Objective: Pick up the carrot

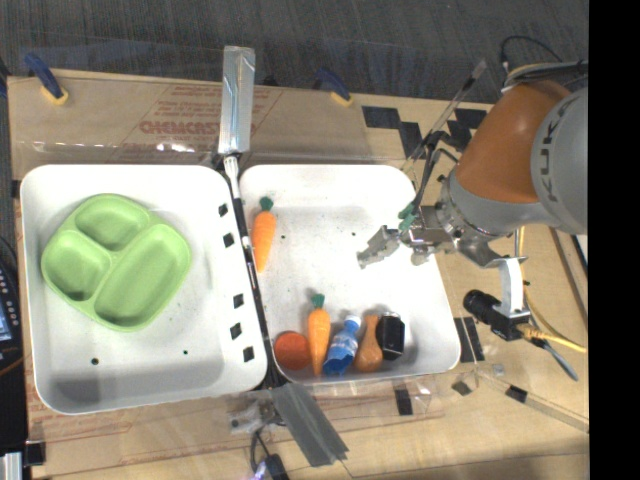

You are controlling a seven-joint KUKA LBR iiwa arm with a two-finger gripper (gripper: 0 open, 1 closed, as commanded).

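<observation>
Two carrots lie in the right bin (425,268). One carrot (263,239) with a green top rests alone against the bin's left wall, pointing toward the front. The other carrot (318,334) stands among the objects along the front wall. My gripper (376,248) hangs over the middle of the right bin, open, with nothing between its fingers. It is well right of the lone carrot and above and right of the front carrot. The grey arm with its orange band (510,143) reaches in from the right.
Along the right bin's front wall, beside the second carrot, sit a round orange-red fruit (291,349), a blue bottle (343,345), an orange-brown piece (369,342) and a black object (391,334). The left bin (60,378) holds a green divided plate (118,258).
</observation>
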